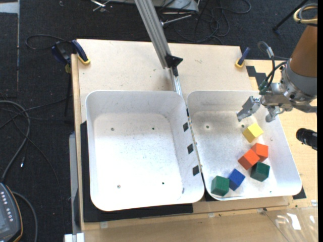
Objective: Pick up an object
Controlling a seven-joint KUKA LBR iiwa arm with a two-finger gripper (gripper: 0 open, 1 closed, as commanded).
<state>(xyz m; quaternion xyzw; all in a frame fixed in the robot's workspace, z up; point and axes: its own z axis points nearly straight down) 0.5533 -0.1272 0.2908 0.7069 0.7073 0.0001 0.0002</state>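
Two white bins (136,105), speckled dark. In the right one — yellow block (252,132), two orange blocks (254,155), blue block (236,178), two dark green blocks (220,185). Tan bench (126,67); grey gripper (260,111) — orange band (308,49) above.

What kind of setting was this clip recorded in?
Most likely a robotics lab: a wooden bench bearing two white bins, clamped at its corners, cables strewn over dark carpet, and coloured blocks laid out for the gripper.

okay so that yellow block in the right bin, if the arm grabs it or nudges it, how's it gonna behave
The yellow block looks like a small flat-faced cube, so it should slide, not roll, when pushed. It appears rigid, probably light. It lies apart from the orange blocks, so the open end effector above it likely has room to close.
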